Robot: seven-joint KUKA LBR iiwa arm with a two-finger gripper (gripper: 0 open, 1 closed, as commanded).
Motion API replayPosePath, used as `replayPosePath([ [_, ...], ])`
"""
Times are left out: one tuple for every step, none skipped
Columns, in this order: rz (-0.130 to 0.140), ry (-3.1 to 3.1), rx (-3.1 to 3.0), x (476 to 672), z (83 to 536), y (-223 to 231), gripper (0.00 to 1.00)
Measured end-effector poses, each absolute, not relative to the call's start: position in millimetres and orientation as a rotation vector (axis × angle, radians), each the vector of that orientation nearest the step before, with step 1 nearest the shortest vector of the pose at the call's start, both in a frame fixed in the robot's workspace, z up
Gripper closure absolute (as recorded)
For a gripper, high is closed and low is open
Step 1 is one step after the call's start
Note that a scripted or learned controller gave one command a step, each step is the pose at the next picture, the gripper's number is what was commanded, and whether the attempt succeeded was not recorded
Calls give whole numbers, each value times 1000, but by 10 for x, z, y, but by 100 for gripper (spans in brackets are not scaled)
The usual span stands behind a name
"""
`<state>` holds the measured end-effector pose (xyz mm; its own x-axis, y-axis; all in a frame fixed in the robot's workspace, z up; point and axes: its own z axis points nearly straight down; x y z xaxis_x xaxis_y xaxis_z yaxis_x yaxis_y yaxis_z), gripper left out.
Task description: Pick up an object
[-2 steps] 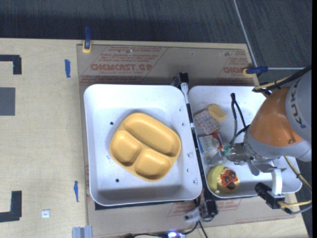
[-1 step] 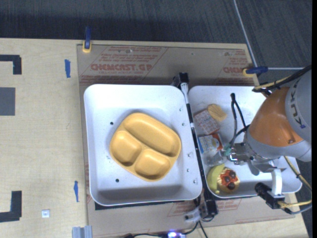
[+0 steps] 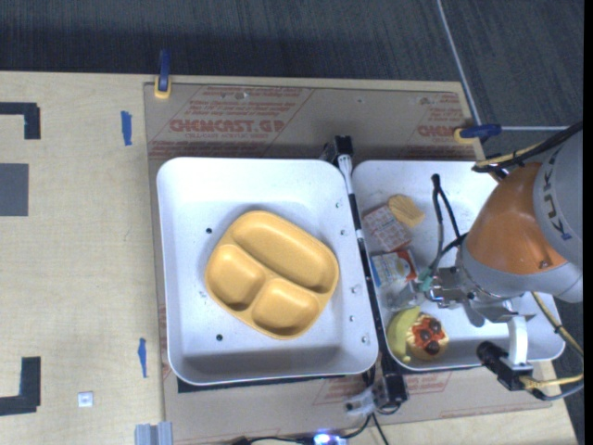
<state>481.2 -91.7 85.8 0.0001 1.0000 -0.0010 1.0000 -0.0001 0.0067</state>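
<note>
- left bin (image 3: 176,193): white
- divided tray (image 3: 270,273): mustard yellow
- round toy (image 3: 417,335): yellow-green, red/black markings
- packet (image 3: 384,227): red-white print
- counter (image 3: 74,276): pale wood, blue tape marks

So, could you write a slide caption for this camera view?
KUKA arm reaches into right bin of small objects; yellow tray fills left bin.

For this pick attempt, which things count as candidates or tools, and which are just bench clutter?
In play:
arm
right bin
small yellow piece
red-and-white packet
yellow-green round object with a red and dark patch

Lying about:
yellow three-section tray
left bin
cardboard sheet
</note>
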Motion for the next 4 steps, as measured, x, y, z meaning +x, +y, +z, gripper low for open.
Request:
replayPosePath([
  [7, 2218, 2217, 4812, 858, -919, 0],
  [7, 2218, 2218, 4812, 858, -920, 0],
  [7, 2218, 2218, 4812, 858, -918, 0],
  [7, 2219, 2217, 4812, 858, -920, 0],
])
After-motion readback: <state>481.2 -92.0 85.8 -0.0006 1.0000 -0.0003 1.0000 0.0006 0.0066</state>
